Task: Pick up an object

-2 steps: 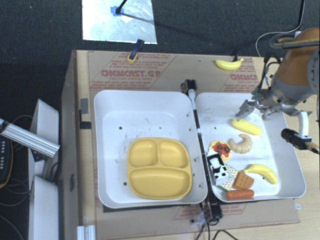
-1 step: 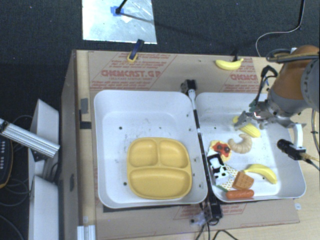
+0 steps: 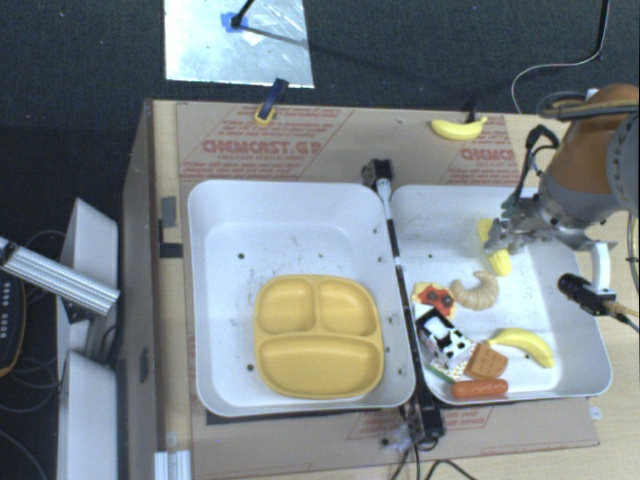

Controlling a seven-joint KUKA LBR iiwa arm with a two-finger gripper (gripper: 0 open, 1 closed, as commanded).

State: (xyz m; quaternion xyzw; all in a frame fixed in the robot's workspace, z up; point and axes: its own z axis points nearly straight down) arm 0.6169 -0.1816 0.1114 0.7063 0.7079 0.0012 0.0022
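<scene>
We see even, bright overhead light; the white bins nearly wash out, shadows stay soft, a foil sheet glares, and detail is slightly grainy.

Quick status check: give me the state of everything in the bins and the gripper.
Gripper: low in the right bin, over a yellow piece.
Yellow divided plate: flat in the left bin.
Banana: lying flat.
Croissant: lying flat.
Second banana: outside the bins.

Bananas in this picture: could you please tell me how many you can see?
2: one banana lies on the bench behind the right bin; another banana lies inside that bin's near corner. Others may be hidden.
</scene>
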